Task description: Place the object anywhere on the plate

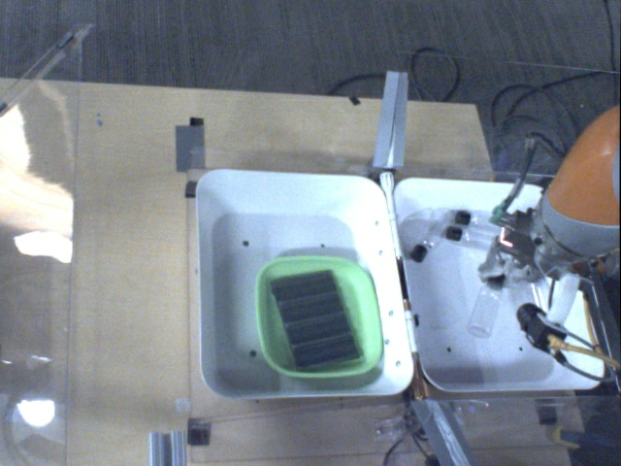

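A green plate sits in the left bin, toward its front. A dark ridged rectangular object lies flat on the plate, slightly turned. My gripper hangs over the right bin, near its right side, below the grey arm with the orange band. A clear plastic bottle lies on the bin floor just under and in front of the gripper; whether they touch is not visible.
Small clear vials with black caps lie at the back of the right bin, with another black-capped piece by the divider. Cables trail at the right bin's edge. A metal bracket stands behind the bins.
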Tool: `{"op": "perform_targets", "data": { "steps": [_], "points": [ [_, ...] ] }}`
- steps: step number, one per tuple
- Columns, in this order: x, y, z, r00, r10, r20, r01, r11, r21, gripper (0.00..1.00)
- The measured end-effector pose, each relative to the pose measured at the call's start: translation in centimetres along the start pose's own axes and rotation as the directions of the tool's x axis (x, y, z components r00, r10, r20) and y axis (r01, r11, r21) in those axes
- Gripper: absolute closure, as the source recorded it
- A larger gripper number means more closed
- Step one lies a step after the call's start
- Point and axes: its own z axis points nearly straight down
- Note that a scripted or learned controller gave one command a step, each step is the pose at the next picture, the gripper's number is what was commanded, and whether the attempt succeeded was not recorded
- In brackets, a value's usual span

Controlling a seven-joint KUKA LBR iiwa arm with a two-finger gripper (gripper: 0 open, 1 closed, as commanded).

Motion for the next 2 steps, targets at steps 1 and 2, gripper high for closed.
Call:
{"op": "perform_targets", "data": {
  "steps": [1, 2],
  "points": [
    [5.4, -4.4, 1.0, 0.993, -0.121, -0.001, 0.121, 0.993, 0.004, 1.00],
    [13.6, -1.4, 0.9, 0.947, -0.320, -0.002, 0.320, 0.947, 0.000, 1.00]
  ]
}}
